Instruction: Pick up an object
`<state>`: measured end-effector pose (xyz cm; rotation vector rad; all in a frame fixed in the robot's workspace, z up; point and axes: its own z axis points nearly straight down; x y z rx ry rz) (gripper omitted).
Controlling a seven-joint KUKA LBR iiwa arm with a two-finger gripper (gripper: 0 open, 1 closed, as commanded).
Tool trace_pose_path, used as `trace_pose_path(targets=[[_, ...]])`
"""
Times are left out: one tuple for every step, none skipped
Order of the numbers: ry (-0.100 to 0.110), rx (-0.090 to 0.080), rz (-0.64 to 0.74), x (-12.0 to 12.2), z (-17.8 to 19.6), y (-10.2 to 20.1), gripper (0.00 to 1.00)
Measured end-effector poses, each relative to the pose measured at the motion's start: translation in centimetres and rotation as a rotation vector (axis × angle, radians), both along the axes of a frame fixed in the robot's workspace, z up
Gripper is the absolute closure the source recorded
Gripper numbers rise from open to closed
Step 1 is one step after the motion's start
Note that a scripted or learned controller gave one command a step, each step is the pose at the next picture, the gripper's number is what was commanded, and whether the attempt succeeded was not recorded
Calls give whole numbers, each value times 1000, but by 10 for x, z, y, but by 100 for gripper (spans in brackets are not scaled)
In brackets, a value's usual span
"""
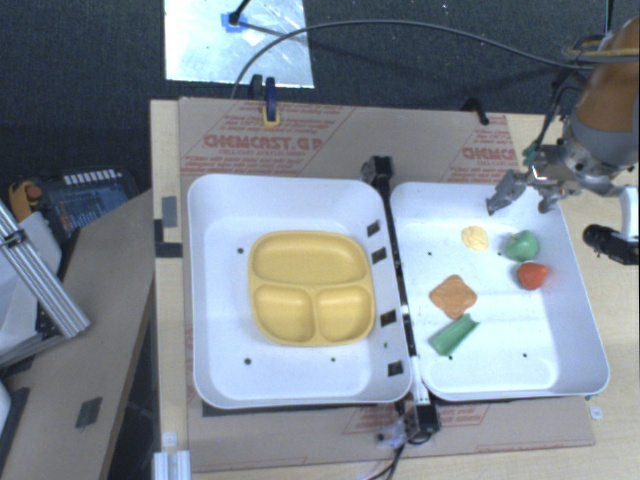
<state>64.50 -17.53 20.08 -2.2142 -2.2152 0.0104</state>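
Overhead, the pincer (524, 197) hangs spread wide and holding nothing above the right bin (575, 363), where a pepper (520, 245), tomato (532, 275), cracker (453, 295) and cucumber (452, 335) lie.

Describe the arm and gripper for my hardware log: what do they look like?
The arm is grey with an orange band above the wrist. Its metallic grey wrist block carries a two-finger gripper with dark, slim fingers. A thin dark cable arcs across the bench toward the arm.

Bench (110, 268): brown board (300, 133), two white bins (215, 298) (560, 368) atop.
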Motion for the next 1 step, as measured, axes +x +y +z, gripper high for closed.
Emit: trace_pose_path(targets=[[-13,-3,3,3,9,1,0]])
